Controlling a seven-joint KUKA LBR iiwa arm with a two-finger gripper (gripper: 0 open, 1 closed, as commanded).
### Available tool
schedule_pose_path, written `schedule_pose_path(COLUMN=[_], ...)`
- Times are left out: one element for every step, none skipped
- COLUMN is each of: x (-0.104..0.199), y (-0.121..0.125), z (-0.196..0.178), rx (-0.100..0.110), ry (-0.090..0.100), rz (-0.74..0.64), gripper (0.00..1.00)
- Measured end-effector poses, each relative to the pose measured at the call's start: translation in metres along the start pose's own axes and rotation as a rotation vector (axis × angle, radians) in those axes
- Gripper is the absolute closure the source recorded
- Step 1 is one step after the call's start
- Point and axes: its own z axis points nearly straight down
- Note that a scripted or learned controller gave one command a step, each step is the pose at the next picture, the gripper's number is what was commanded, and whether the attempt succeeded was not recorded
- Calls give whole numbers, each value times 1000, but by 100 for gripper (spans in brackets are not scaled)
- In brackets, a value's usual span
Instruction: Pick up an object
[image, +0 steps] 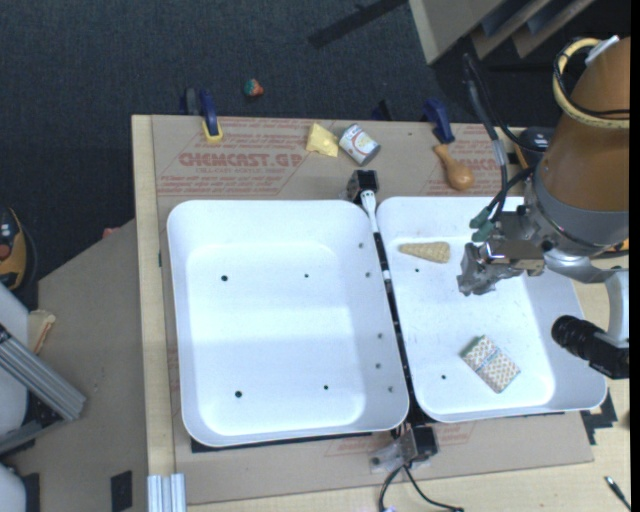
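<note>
Well, gripper (478, 280), grip state unclear, hovers between tan wedge (426, 251) and patterned block (491, 362)

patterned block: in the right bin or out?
In. The patterned block lies flat on the right bin's floor, near its front, apart from the end effector.

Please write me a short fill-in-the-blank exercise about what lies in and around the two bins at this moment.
1. The tan wedge lies in the ___ bin as the camera sees it.
2. The patterned block lies nearer the ___ edge of the picture than the wedge does.
3. The gripper hangs over the right bin, to the ___ of the wedge in the picture.

Missing words: right; bottom; right
</note>
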Motion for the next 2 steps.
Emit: schedule_pose_path(x=[40, 92], y=[20, 43], z=[-162, 4], rx=[-39, -1], ry=[1, -3], rz=[-5, -4], gripper=[100, 100])
